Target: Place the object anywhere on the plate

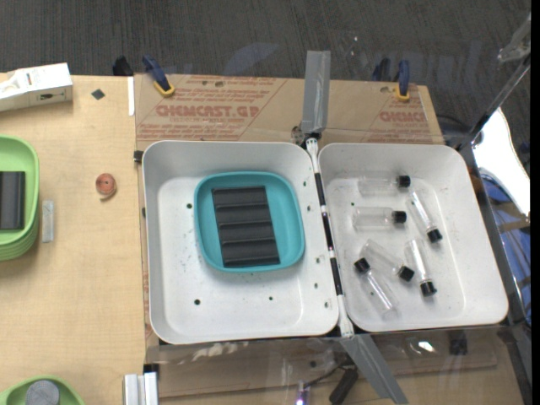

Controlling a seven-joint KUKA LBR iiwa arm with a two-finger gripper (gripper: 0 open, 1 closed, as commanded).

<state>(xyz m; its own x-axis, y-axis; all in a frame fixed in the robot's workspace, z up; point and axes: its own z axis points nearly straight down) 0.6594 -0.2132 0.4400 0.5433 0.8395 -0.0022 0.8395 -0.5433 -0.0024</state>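
Note:
A teal square plate (205, 226) lies in the left white bin (169, 294), and a black ridged insert (245, 224) covers its middle. In the right white bin (472, 302) lie several clear vials with black caps. One vial (381, 185) is near the back, another vial (375, 219) is at mid-bin, and a third vial (374, 283) lies slanted toward the front. The rest are scattered to the right of these, all flat on the bin floor.
A cardboard sheet (219, 108) sits under the back of the bins, held by blue clamps (158, 76). A grey bar (316, 91) rises behind the seam between the bins. On the wooden bench to the left are green stacked bowls (17, 226), a small brown disc (105, 184) and a white box (34, 87).

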